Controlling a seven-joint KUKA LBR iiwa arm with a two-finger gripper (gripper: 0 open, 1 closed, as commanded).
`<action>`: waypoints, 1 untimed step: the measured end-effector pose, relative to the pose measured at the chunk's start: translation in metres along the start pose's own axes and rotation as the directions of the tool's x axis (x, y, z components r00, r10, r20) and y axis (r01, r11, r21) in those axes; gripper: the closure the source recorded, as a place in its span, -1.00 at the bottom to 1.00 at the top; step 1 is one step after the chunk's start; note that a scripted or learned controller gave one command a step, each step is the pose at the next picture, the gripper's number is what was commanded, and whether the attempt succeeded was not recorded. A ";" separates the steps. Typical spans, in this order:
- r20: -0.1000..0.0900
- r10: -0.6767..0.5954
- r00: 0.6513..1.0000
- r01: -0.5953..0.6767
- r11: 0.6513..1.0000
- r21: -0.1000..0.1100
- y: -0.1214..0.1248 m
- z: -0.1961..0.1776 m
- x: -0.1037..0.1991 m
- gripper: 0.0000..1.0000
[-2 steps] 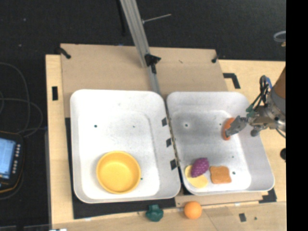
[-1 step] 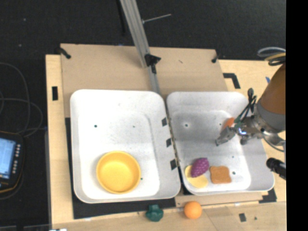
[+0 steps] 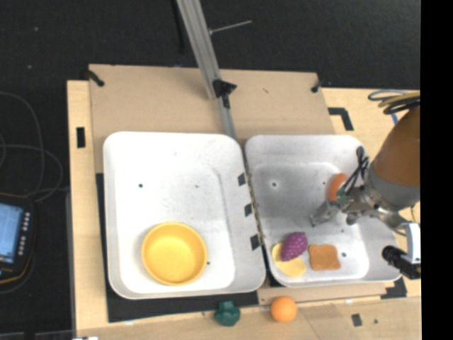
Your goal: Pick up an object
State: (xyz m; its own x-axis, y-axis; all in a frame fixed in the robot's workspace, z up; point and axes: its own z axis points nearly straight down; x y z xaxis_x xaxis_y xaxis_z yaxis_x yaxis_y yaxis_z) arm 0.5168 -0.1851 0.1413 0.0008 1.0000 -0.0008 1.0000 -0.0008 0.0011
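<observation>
My gripper (image 3: 335, 217) hangs low over the right white bin (image 3: 283, 154), near its right side, with its fingers spread open and nothing between them. An orange round object (image 3: 336, 185) lies just behind the gripper, close against the wrist. In front of the gripper, in the bin's near part, lie a purple grape bunch (image 3: 294, 245), a pale yellow piece (image 3: 291, 265) partly under the grapes, and a brown toast slice (image 3: 325, 257). The arm's orange band (image 3: 402, 147) shows at the right edge.
A yellow bowl (image 3: 174, 252) sits in the near part of the left bin (image 3: 170, 161). On the bench in front of the bins lie an orange ball (image 3: 283, 309) and a green object (image 3: 227, 314). A metal pole (image 3: 205, 48) slants up behind the bins.
</observation>
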 end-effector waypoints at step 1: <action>-0.001 0.004 1.000 -0.004 1.000 -0.005 0.002 -0.011 -0.001 1.00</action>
State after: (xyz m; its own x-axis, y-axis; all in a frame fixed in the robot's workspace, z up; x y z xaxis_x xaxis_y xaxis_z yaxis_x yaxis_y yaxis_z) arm 0.5185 -0.1856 0.1524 0.0044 1.0000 -0.0001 1.0000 -0.0044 0.0062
